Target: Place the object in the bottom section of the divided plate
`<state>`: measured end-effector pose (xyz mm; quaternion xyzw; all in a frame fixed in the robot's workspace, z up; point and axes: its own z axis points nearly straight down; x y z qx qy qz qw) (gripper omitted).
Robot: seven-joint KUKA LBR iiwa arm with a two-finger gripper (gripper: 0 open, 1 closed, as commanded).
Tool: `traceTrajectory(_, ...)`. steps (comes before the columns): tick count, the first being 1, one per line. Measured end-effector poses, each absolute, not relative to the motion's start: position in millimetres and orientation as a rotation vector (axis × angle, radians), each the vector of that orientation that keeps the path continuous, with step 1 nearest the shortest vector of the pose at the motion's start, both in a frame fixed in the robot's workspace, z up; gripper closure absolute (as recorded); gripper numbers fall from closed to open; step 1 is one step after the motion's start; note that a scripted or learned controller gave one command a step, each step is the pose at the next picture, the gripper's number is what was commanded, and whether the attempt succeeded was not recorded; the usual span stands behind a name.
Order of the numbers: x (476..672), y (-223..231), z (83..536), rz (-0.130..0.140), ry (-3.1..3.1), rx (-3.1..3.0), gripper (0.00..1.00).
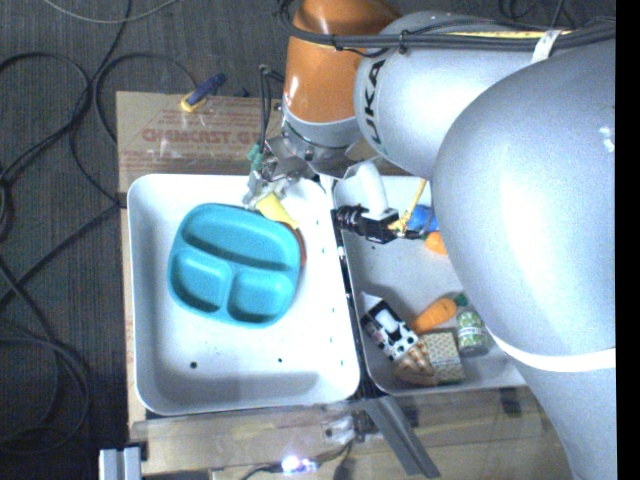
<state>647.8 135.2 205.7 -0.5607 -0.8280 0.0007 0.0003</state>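
A blue divided plate (236, 264) lies in the left white bin (160, 368), with one large section toward the back and two smaller ones toward the front. My gripper (262, 192) hangs over the plate's back right rim, shut on a small yellow object (273, 209) that pokes out below its fingertips. A brown sliver (297, 238) shows just past the plate's right edge; I cannot tell what it is.
The right bin (372, 268) holds an orange carrot-like piece (437, 315), a greenish can (470, 333), a black-and-white item (392, 334), a woven brown item (431, 360) and blue and orange bits (430, 230) under the arm. A cardboard sheet (190, 133) lies behind the left bin.
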Motion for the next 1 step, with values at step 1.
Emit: traceTrajectory(1,596.3,125.0,182.1,0.005,-2.672,-1.649,1.0)
